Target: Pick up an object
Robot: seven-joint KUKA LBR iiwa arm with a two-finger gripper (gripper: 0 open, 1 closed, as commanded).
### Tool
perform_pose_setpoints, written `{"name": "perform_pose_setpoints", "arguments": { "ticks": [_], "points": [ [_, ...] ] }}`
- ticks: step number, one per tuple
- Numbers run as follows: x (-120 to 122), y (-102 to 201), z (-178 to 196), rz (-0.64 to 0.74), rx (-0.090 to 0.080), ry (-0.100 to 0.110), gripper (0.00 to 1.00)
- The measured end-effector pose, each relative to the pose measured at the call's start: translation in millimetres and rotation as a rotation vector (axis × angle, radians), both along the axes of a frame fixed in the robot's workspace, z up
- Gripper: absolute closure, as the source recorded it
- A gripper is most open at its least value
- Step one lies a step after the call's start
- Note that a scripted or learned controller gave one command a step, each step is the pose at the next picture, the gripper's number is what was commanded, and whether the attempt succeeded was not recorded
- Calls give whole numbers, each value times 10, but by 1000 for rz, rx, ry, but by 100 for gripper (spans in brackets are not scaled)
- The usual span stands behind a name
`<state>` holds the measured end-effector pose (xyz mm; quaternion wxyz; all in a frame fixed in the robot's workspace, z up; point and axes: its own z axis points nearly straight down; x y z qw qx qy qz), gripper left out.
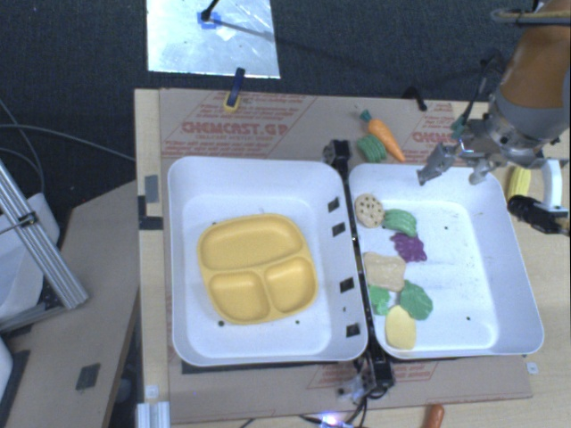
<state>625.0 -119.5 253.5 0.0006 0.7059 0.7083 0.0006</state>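
step in hand: approach, nothing grabbed yet. claw (455,166) hangs over the far rim of the right bin (500,266), fingers spread w/ nothing between them. the toy food lies along that bin's left side: speckled cookie (368,209), leafy green (401,221), purple bunch (410,247), bread slice (384,270) (all small, smooth plastic). next move prob needs a reach left and down onto one piece. left bin (223,185) holds a glossy yellow tray (257,267).

My arm (535,69) comes in at the upper right of the frame, its orange band topmost at the frame edge and the grey wrist just below it. My gripper (457,169) hangs under that wrist, toward the frame's right of centre, both fingers (434,167) spread apart with nothing between them.
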Motion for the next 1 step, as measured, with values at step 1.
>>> {"name": "perform_pose_setpoints", "arguments": {
  "ticks": [1],
  "points": [
    [-872,-584,-953,-11,1,14,0]
  ]
}}
